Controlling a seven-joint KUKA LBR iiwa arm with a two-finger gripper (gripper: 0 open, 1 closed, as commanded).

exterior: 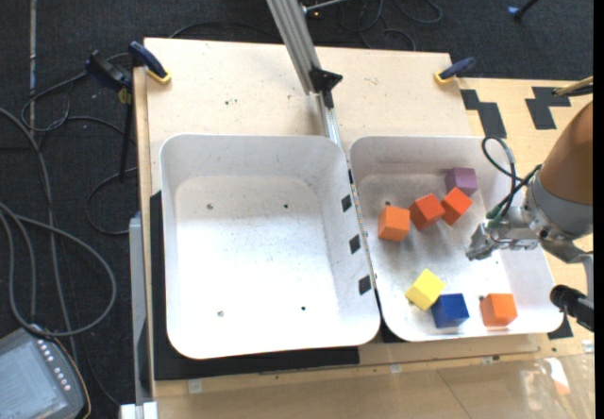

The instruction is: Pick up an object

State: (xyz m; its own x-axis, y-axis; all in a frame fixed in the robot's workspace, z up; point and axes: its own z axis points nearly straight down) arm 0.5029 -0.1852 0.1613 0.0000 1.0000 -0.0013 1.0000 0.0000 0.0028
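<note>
The right bin holds several small blocks. An orange block lies left of centre, with two more orange-red blocks beside it and a purple block behind them. Near the front lie a yellow block, a blue block and an orange block. My gripper hangs over the right part of this bin, right of the orange-red blocks and above the front orange block. Its tips look small and dark from here.
The left bin stands beside the right one, sharing a middle wall. A slanted metal pole crosses behind the bins. Clamps sit at the board's back corners. Cables trail on the dark floor at left.
</note>
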